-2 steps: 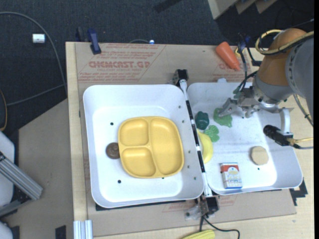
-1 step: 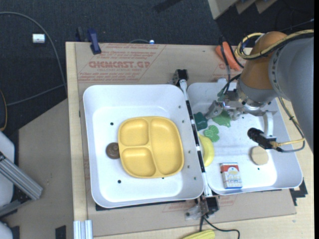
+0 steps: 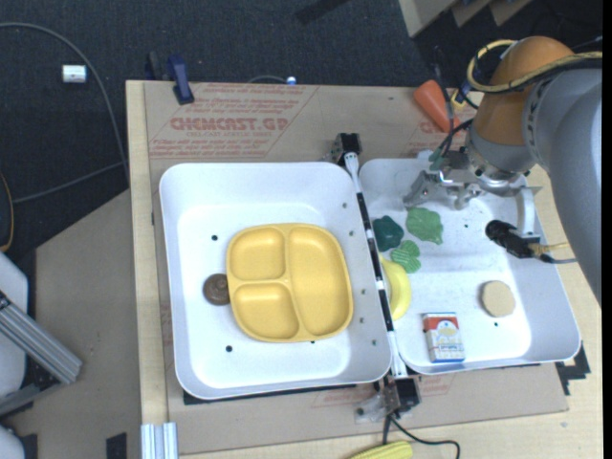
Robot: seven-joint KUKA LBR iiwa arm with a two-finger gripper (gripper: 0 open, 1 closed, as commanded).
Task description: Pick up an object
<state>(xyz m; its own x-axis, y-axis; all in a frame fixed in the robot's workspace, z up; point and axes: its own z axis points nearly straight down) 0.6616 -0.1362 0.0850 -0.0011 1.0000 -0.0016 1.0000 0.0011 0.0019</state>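
My gripper (image 3: 440, 197) hangs over the far part of the right bin (image 3: 545, 338), open, with nothing between its fingers. Just in front of it lies a light green leafy piece (image 3: 425, 225). A dark green piece (image 3: 387, 231) and another small green piece (image 3: 405, 254) lie to the left of that, near the bin's left wall. A yellow banana-like object (image 3: 398, 289) rests against the same wall. A tan round cookie (image 3: 497, 298) and a small red, white and blue box (image 3: 444, 338) sit toward the near side.
The left bin (image 3: 182, 199) holds a yellow divided plate (image 3: 287, 281) with a brown disc (image 3: 216, 289) at its left edge. An orange object (image 3: 432, 105) lies on the bench behind the right bin. The arm comes in from the upper right.
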